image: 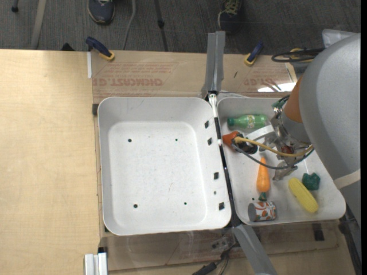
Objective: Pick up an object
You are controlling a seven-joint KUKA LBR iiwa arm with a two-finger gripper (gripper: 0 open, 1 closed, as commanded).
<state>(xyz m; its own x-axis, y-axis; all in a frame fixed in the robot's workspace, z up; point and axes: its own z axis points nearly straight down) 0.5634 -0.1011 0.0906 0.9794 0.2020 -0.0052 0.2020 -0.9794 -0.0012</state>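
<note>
So everything worth grabbing sits in the right-hand bin [287,213], at the right of the frame next to the left-hand bin [103,153]. There's a green bottle [248,121] lying on its side near the top of the bin and an orange carrot [262,178] pointing up-down in the middle. A yellow corn-looking piece [303,195] lies at the lower right with a small dark green thing [311,181] just beside it. A little red-and-white can [262,211] lies at the bottom, just below the carrot. The arm [338,107] comes in from the right and puts the gripper [285,164] low over the middle of that bin, just right of the carrot. Honestly can't tell if it's open or closed, there's too much clutter around the wrist from this angle, and I don't see anything clearly held in it. The task doesn't name a target, so my guess is the carrot is the one in play since it's nearest. If I were tuning this, I'd center over the carrot's thick middle and close across its narrow width, not along its length. I'd also go all the way down to the bin floor before closing, because a skinny round thing like that rolls out easily. The can is near the carrot's lower tip, so stay clear of that end. Lift straight up and slowly.
</note>
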